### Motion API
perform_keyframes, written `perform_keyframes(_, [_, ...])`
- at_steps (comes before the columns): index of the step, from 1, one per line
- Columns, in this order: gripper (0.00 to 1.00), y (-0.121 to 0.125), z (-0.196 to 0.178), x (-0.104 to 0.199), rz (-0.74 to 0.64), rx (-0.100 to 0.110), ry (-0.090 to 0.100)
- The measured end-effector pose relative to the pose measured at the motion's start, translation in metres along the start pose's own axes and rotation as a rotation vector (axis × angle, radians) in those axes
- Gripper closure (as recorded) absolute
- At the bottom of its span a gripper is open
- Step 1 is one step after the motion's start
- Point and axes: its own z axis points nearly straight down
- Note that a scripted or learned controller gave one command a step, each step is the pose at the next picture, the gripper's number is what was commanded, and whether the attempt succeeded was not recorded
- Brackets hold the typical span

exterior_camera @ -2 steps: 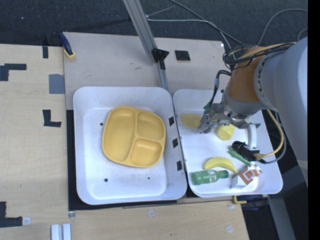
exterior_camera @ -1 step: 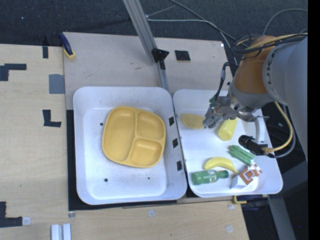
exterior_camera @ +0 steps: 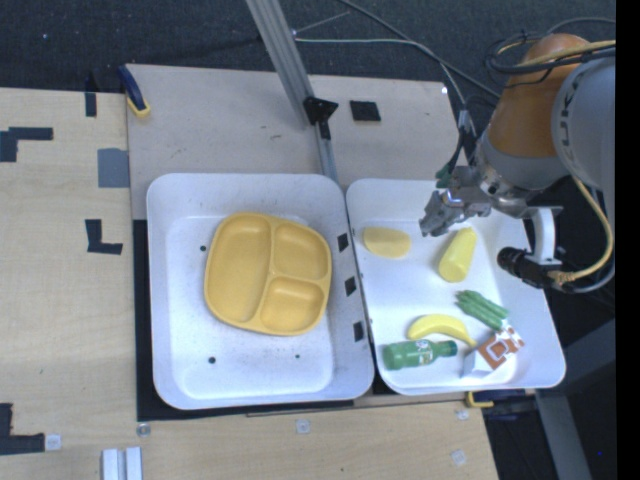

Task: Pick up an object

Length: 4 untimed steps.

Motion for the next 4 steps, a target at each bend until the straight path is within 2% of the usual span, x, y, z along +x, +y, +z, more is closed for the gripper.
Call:
perform_keyframes(1, [1.00,-0.002,-0.062,0.004,0.000,-0.003,0.000])
perform_keyframes(3, [1.00,-0.013,-0.035,0.122,-0.004,0.005,0.001])
perform_keyframes(4, [1.00,-0.019,-0.023,0.168,-0.003,0.006,0.000])
